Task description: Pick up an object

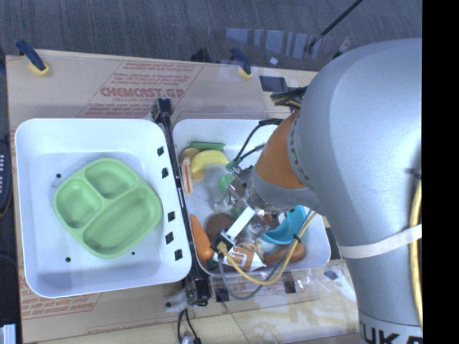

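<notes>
Reaching down into the right bin [188, 131], the gripper [228, 241] is hanging low over the toy pile; jaws' state I cannot tell, wrist is hiding them. Just beside it, at the bin's left wall, the carrot [201, 239] is lying: orange, tapered, prob. light, stiff plastic, a bit slippery, so gripping across its thick middle is looking safest. Banana [206, 159] is lying further back. Left bin [29, 192] is holding a green plate [107, 206].
</notes>
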